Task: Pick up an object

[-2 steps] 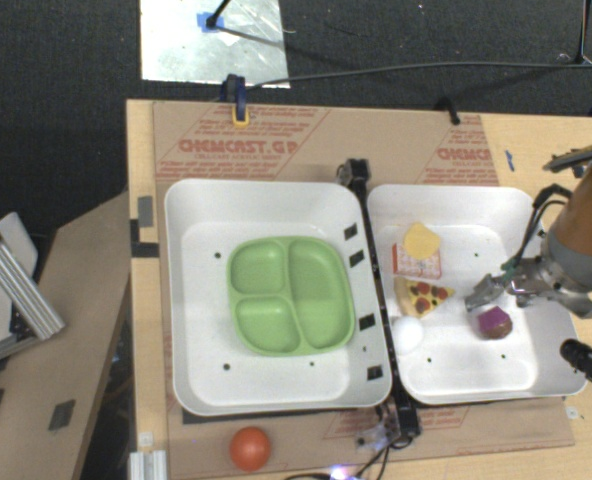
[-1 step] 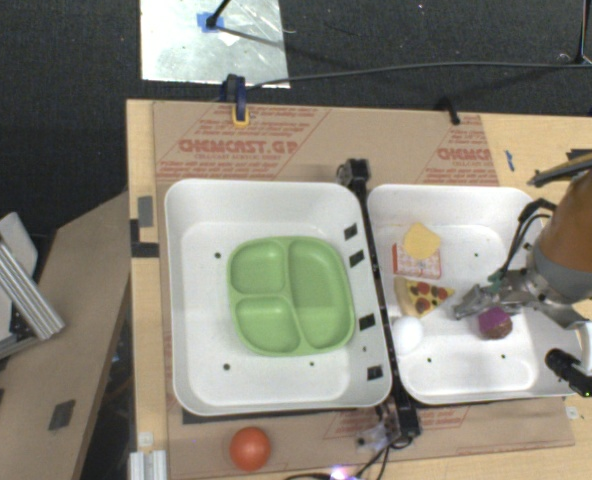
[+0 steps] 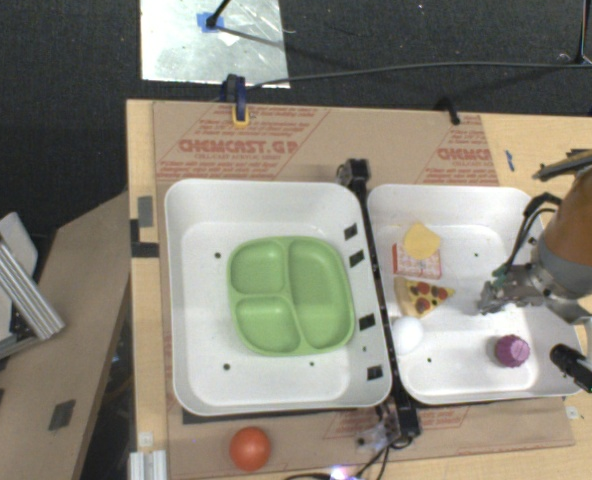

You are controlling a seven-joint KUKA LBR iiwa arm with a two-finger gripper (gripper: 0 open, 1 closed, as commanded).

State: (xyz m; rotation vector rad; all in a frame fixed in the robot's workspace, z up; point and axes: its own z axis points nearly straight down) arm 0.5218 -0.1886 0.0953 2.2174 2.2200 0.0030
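The arm (image 3: 584, 230) reached in from the right, and its gripper (image 3: 498, 293) hung low over the right bin (image 3: 476, 206), toward that bin's middle. Nothing sat between its tips, and from where I stood I could not tell how it was set — the thing was too small and dark to read.

The pickings lay around it. A purple piece (image 3: 512, 350) sat near the front of the bin, just below and to the right of the gripper. To its left were a pizza slice (image 3: 424, 296), a red-and-white carton (image 3: 417, 262) with a yellow piece (image 3: 422, 239) at its top, and a white ball (image 3: 407, 335) by the bin's left wall. The left bin (image 3: 198, 218) held a green tray (image 3: 291, 295) — well away from the arm.

It looked to me like the approach, with no grasp made. The gripper stood over bare floor, so the next move would likely call for a short shift toward the purple piece or the slice, then a drop onto it.
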